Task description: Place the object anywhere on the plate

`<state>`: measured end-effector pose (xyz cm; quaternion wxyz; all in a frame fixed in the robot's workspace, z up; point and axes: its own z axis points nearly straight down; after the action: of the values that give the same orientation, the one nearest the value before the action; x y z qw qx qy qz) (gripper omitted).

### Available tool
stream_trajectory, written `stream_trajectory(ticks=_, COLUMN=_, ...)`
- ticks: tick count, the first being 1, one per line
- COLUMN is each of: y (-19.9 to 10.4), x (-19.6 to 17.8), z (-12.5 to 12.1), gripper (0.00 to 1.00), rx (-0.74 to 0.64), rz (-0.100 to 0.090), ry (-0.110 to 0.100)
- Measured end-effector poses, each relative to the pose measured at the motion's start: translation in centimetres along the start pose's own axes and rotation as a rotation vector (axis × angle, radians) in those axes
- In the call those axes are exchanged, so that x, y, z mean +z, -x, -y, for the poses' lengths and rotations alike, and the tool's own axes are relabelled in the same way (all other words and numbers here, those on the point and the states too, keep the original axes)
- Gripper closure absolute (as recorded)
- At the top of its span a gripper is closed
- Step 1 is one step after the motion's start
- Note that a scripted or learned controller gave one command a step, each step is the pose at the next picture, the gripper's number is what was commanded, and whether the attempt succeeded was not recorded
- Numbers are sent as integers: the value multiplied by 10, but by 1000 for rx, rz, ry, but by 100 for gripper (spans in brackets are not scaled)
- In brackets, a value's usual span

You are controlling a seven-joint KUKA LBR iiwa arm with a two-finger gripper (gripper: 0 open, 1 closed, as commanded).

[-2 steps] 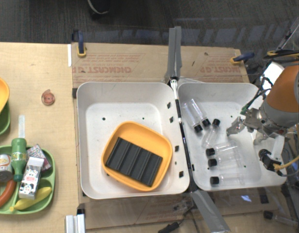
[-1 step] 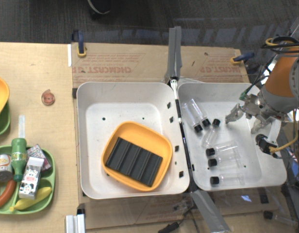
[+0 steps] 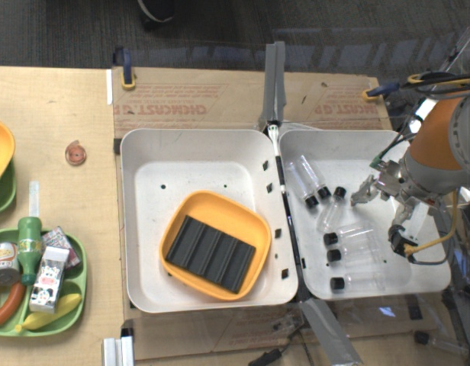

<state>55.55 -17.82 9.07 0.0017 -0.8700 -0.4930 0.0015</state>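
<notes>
Whether the fingers (image 3: 370,191) are open or closed I cannot tell: from above they blur into the grey wrist and cables, and nothing can be made out between them. They hang over the right bin (image 3: 441,279), towards its far right part.

Just to their view-left lie small black caps (image 3: 339,192), and beyond those is a clear vial (image 3: 303,174), set at a slant near the bin's far left corner. Nearer the camera than the fingers lie more vials (image 3: 351,239), each with a black cap, loose on the bin floor and apart from the fingers.

Well to the view-left of the fingers, past the wall where the two bins meet, is the left bin (image 3: 143,166). In it sits a yellow plate (image 3: 254,223), turned at an angle. A black ribbed block (image 3: 210,254) lies flat on the plate, inside its rim and far from the fingers.

Farther view-left still, on the tabletop (image 3: 52,105), stands a green tray (image 3: 67,311) with toy food and a small bottle.
</notes>
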Motion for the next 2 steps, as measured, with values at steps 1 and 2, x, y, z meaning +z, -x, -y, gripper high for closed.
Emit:
stream_trajectory(ticks=1, y=-10, x=0, z=58, gripper=0, rx=56, rz=0, ry=0)
stream_trajectory(ticks=2, y=-19, x=0, z=-25, gripper=0, rx=224, rz=2, ry=1)
